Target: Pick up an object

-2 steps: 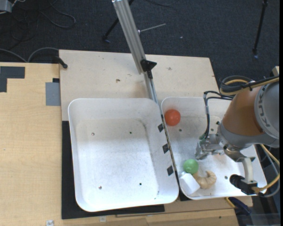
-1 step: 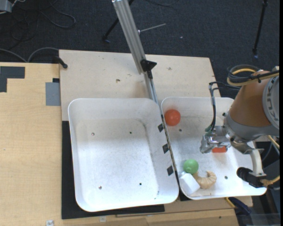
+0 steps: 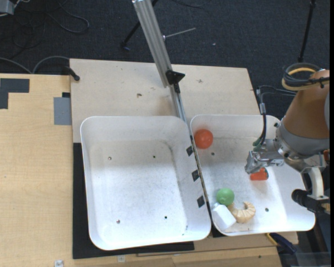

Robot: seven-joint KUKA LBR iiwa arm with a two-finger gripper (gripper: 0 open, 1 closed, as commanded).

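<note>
My gripper [image 3: 257, 166] hangs low over the right bin [image 3: 239, 128], near its right side. Directly beneath it lies a small red object [image 3: 260, 176], partly covered by the gripper's metal tip. An orange-red ball [image 3: 204, 138] rests near the bin's left wall at the back. Toward the front lie a green ball [image 3: 225, 196], a white block [image 3: 224, 216] and a beige curled piece [image 3: 245, 211], close together.
The left bin [image 3: 100, 149] sits alongside, with a divider with black clips [image 3: 193, 174] between the two. A slanted metal rail [image 3: 156, 43] rises behind the bins. The grey arm with its orange band [image 3: 306, 115] fills the right edge.
</note>
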